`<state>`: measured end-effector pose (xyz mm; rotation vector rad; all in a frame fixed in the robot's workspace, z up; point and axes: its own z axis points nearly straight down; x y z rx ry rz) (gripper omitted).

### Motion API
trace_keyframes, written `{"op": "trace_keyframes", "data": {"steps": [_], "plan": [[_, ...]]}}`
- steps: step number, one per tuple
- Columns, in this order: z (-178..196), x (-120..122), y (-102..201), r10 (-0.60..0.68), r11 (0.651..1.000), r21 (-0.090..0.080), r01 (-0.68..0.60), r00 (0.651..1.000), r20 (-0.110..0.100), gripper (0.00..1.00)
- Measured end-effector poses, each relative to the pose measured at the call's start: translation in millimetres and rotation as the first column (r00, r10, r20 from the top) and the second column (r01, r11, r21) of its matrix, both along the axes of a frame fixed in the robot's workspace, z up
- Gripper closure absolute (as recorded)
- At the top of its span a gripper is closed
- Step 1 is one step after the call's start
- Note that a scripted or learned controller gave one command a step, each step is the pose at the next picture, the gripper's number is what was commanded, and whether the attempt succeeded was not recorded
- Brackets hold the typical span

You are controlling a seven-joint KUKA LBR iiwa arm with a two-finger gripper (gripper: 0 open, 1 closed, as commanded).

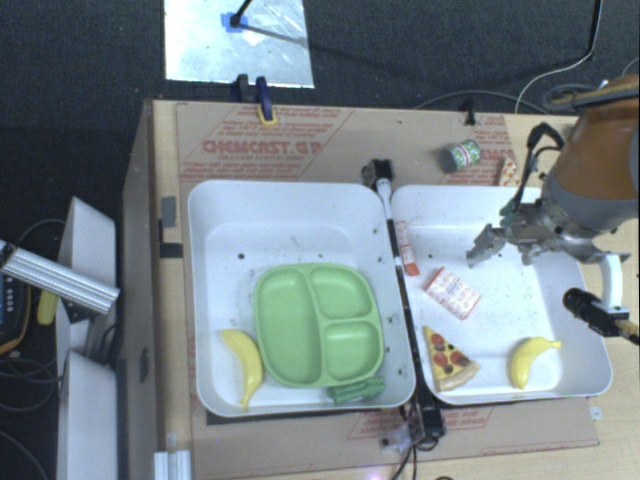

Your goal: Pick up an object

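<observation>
Jaws on the arm's gripper [508, 245] stood apart with nothing between them, hanging over the upper middle of the right bin [575, 383], the grey arm [600, 178] with its orange band reaching in from the right. Just below and to the left of the jaws lay a small red-and-white packet [452, 293], tilted on the bin floor and near but not touching them. Farther below, toward the bin's front wall, sat a toy pizza slice [449, 359], and below and slightly right of the jaws lay a yellow banana [529, 359], well apart from the fingers. To the left of the jaws, along the divide between the 2 bins, a narrow white-and-red stick [404, 249] rested against the wall. Well to the left, in the left bin [215, 218], were a green divided plate [318, 324], a second banana [243, 364] at its lower left, and a small green item [356, 391] at its lower edge; what that item was could not be told. Above and left of the jaws, outside the bins on the table [300, 143], a small green can [462, 155] lay on its side.
</observation>
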<state>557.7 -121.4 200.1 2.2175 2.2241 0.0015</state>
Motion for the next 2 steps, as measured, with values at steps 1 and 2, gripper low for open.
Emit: {"op": "trace_keyframes", "data": {"steps": [1,2], "plan": [[-76.3,29.3,37.8,0.0,1.0,0.0,0.0,1.0,-0.002,0.0],[-115.8,111.1,24.1,0.001,1.0,0.0,-0.001,1.0,0.0,0.0]]}}
